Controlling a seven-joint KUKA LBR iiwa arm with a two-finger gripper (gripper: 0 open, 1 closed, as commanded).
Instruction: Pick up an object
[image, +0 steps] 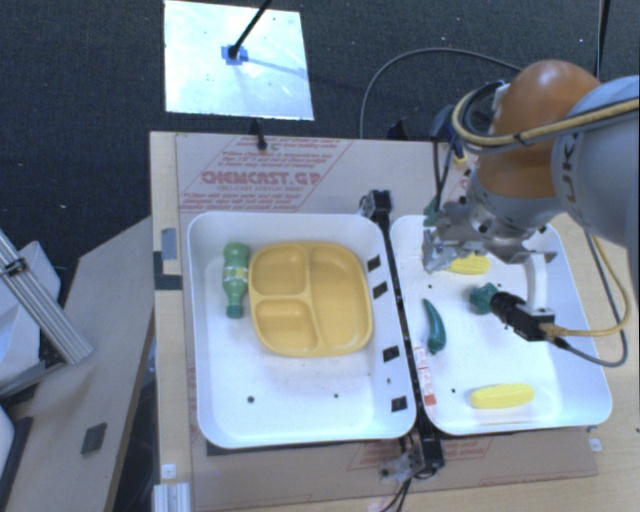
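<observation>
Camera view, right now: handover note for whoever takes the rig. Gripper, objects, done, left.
Gripper: low over the far part of the right bin, beside a yellow piece. Finger state can't be read, and nothing is visibly held.
Right bin: dark green pepper near the divider, small teal object mid-bin, yellow block near the front.
Left bin: yellow divided tray with a green bottle lying beside it.
Done: arm positioned over the right bin.
Left: grasp and lift an object; no pick confirmed.
</observation>
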